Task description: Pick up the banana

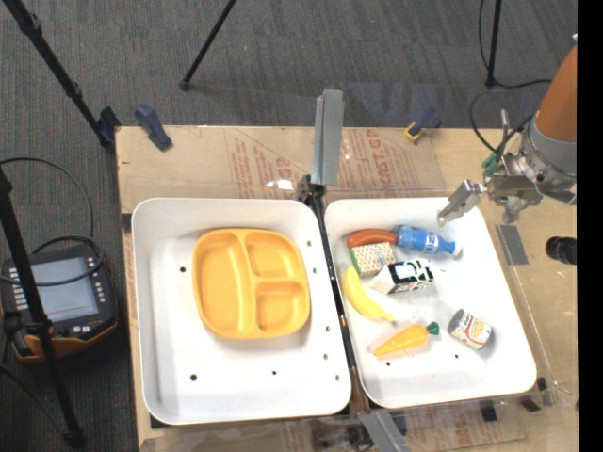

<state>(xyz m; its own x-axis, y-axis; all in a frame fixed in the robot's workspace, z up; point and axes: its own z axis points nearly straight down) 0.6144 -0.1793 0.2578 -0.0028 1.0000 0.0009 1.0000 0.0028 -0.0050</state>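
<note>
The yellow banana [364, 296] lies in the right bin [516, 347], close to its left wall, pointing down and right. My gripper [486, 207] hangs over the bin's upper right corner, well up and right of the banana. Its fingers are spread open and nothing is between them. The left finger [458, 202] sits just above the cap end of a blue bottle [426, 242].
Around the banana lie a black-and-white carton [409, 276], a small patterned box [373, 255], a red sausage [369, 237], an orange carrot [403, 340] and a small can [469, 329]. The left bin [155, 347] holds a yellow divided tray [252, 282]. A grey post [329, 144] stands behind the bins.
</note>
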